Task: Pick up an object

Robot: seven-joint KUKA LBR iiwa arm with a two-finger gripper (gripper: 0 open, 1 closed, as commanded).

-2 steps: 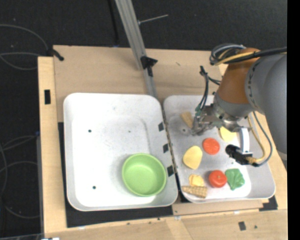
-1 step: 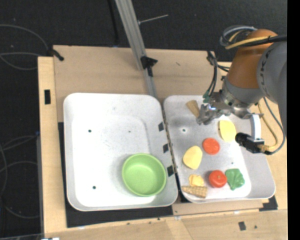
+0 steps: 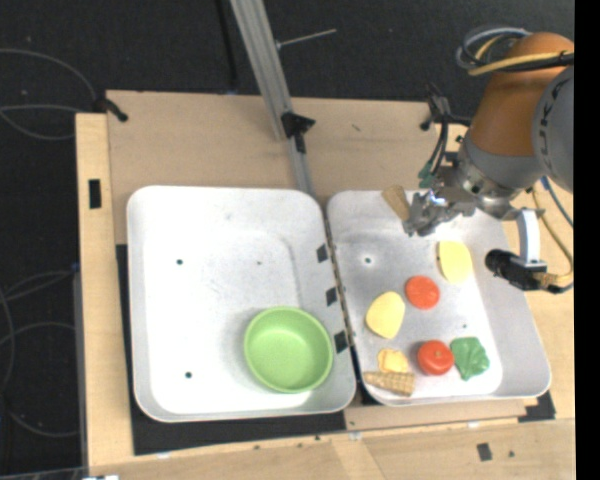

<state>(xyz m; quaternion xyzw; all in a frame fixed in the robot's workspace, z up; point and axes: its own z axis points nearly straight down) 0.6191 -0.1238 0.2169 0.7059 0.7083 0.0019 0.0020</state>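
Nearest the camera in the right bin [image 3: 515,353] sits a crowded cluster: a waffle-like piece [image 3: 392,382] at the near rim, a small yellow block [image 3: 392,360] touching it, then a red tomato [image 3: 435,357] just beside a green pepper-like piece [image 3: 469,357]. A little farther lie a yellow lemon-shaped piece [image 3: 385,314] and a smaller red-orange ball [image 3: 422,292], close together. Farther still, a pale yellow piece [image 3: 455,261] lies by itself, near the bin's right side. The left bin [image 3: 200,238] holds only a green bowl [image 3: 288,349] at its near right corner.

The pincer [image 3: 421,215] hangs over the far part of the right bin, above bare floor just left of and beyond the pale yellow piece; whether it is spread or pressed together cannot be told from this slant, and nothing shows between its tips.

The step in hand looks like choosing and lining up on a target. The pale yellow piece seems the sensible choice (it is the closest to the pincer and has clear space around it). The arm would do well to shift slightly right and nearer, centre over the piece, span its narrower width, and descend straight. The near cluster is riskier, since neighbours touch and a tip could nudge one aside.
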